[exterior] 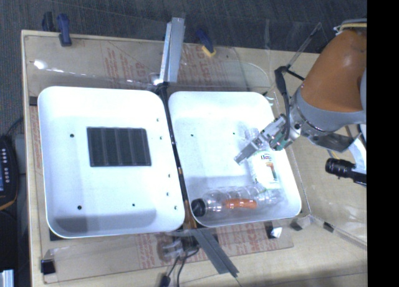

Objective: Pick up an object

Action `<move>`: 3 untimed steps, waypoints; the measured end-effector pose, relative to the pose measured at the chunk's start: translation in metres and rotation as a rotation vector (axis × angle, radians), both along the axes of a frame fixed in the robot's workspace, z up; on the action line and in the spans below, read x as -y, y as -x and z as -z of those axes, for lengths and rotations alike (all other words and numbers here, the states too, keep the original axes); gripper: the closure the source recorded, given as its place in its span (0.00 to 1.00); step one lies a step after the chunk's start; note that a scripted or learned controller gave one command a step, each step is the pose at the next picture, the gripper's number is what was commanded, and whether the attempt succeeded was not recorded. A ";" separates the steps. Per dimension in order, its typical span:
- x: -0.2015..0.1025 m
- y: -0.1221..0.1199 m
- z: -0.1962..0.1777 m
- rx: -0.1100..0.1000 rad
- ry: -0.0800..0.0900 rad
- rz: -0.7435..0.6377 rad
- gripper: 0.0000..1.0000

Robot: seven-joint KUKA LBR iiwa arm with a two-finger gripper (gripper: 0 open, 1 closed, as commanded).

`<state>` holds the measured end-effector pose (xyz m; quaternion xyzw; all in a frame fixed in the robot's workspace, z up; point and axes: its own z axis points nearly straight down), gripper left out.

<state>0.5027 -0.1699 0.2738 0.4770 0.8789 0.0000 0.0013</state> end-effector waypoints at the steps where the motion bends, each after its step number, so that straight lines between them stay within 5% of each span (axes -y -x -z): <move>1: -0.028 0.003 0.070 -0.007 -0.002 0.323 0.00; 2: 0.041 0.005 0.072 -0.002 -0.001 0.466 0.00; 3: 0.040 -0.021 0.110 -0.008 -0.001 0.438 0.00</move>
